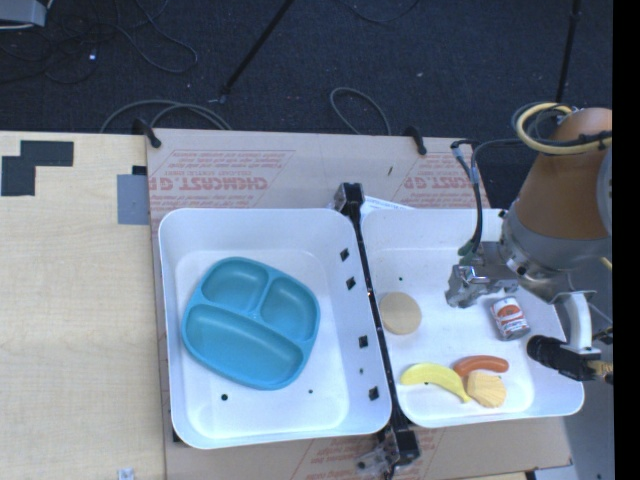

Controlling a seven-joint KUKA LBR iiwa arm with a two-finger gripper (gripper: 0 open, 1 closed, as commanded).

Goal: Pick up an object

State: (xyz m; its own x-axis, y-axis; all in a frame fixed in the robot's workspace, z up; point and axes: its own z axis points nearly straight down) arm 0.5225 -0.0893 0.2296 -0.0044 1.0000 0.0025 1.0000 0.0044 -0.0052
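Observation:
My gripper [468, 286] hangs over the right bin [430, 230], at its right-middle part, with the grey and orange arm [565, 203] rising behind it. A small can with a red label [509, 317] lies just to the gripper's right and a bit nearer the front. Left of the gripper rests a tan round disc [401, 313]. Along the bin's front lie a yellow banana [434, 378], a red-orange sausage [481, 364] and a pale yellow chunk [488, 391]. Nothing is seen held in the gripper.
The left bin [200, 233] holds a blue divided plate [250, 321]. A black divider rail [362, 308] runs between the bins. Both bins stand on cardboard [250, 173], with a wooden bench top [70, 308] to the left. Black cables [478, 208] hang by the arm.

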